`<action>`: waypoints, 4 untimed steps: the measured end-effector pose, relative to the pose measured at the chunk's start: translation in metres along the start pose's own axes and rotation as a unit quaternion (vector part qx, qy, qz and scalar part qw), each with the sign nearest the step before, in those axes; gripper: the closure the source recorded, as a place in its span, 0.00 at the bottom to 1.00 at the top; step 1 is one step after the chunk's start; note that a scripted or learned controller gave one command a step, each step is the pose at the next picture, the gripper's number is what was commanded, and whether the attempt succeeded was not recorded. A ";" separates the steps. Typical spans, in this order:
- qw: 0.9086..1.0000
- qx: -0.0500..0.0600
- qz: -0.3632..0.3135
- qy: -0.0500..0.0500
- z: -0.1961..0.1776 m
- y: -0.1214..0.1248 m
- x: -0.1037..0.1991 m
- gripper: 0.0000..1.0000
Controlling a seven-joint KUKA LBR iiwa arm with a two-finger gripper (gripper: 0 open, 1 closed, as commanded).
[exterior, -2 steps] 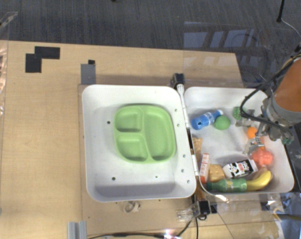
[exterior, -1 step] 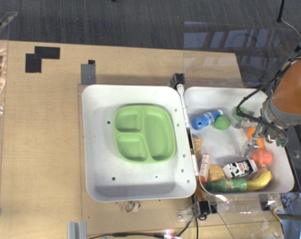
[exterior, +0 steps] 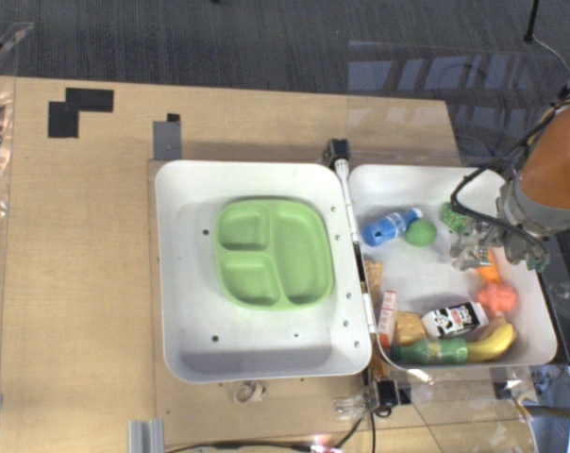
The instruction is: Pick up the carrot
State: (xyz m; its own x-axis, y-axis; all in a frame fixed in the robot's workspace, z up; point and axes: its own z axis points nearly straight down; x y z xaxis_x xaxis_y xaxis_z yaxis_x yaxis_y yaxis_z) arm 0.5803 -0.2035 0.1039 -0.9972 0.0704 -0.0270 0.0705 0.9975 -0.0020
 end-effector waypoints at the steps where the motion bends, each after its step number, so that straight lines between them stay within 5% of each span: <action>1: 1.000 0.000 0.000 0.001 0.001 0.000 0.000 0.00; 2: 0.999 0.000 0.051 0.006 0.015 -0.001 0.001 0.00; 3: 0.999 0.000 0.049 0.000 0.000 0.000 -0.004 1.00; 4: 0.999 0.000 0.048 0.001 0.001 0.000 -0.004 0.00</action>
State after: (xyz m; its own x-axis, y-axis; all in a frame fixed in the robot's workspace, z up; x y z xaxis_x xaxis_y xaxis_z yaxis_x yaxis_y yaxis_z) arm 0.5838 -0.2035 0.1028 -0.9858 0.1660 -0.0253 0.1660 0.9861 0.0007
